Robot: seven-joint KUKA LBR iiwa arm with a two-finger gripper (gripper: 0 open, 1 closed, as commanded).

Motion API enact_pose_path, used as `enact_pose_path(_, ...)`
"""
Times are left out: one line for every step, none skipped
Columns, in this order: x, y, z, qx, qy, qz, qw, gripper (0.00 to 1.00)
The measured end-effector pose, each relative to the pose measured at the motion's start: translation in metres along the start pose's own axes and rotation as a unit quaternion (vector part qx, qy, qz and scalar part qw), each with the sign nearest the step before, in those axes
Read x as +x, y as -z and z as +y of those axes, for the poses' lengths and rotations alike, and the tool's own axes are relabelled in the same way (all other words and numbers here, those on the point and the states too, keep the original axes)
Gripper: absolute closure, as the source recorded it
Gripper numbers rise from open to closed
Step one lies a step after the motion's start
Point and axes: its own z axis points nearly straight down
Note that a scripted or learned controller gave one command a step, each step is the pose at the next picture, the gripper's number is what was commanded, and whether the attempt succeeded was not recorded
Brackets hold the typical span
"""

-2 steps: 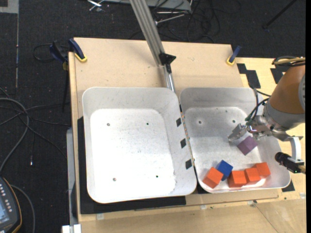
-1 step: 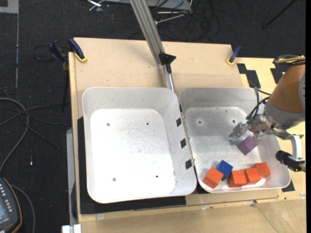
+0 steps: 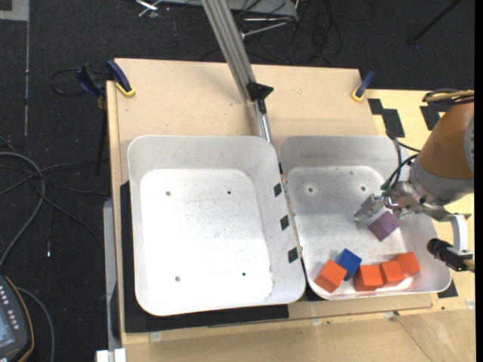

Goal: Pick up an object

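in the right bin (image 3: 317,161): purple block (image 3: 384,225) touching gripper (image 3: 371,211), finger state unclear; nearer its front rim, blue cube (image 3: 349,261) among orange blocks (image 3: 370,276).

arm (image 3: 451,153): cut off at right edge | tool (image 3: 375,208): finger state unclear

even bright overhead light, mild glare on white bins (image 3: 204,157), slightly soft focus

bins (image 3: 204,153): white, plastic-looking, matt, speckled with dark scuffs
bench (image 3: 189,96): pale wood board, matt
blocks (image 3: 370,276): orange, blue (image 3: 349,261), purple (image 3: 383,225), smooth matt faces
pole (image 3: 230,40): ribbed grey metal, slight sheen
floor (image 3: 53,36): dark rough carpet
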Motion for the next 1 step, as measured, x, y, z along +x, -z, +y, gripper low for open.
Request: enact_pose_path(-0.0001, 0.0, 0.0003, 0.0, 0.0, 0.0, 1.0, 0.0)
